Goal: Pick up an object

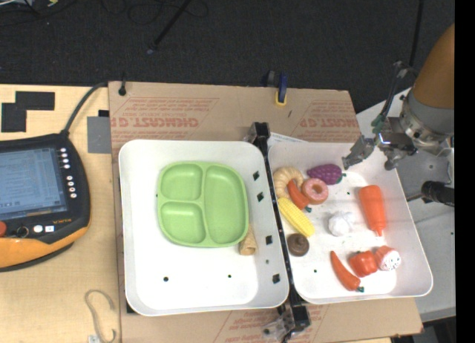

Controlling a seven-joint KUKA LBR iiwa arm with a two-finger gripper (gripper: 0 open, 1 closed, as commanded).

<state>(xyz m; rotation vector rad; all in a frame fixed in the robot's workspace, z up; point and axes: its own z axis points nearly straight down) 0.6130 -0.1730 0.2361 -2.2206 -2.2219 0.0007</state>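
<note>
While only one view is given, camera view from above covers the whole tabletop w/ two shallow white bins side by side.

Left bin, center-left of frame, holds a green divided plate and a small tan cone-like piece just beside the plate's lower right corner.

Right bin, center-right of frame, holds toy food: purple grapes near its top, pink donut just below them, yellow corn lying diagonally, a tan bread-like piece at upper left of the bin, a brown round piece, a white lump, an orange carrot standing apart toward the right, plus a red chili and a red piece touching a white spotted piece near the bottom.

End effector sits at frame right, over the right bin's upper right corner; fingers look spread wide, nothing between them. Arm enters from the right edge.

Judgement: carrot is prob. the easiest target, since it lies apart from neighbors. It looks like hollow plastic, so light, stiff, somewhat slippery, not fragile. Best hold is approx. across its thick middle, fingers on the long sides; the tapered end could squirt out. Items in the left cluster touch, so fingers may snag neighbors.
</note>
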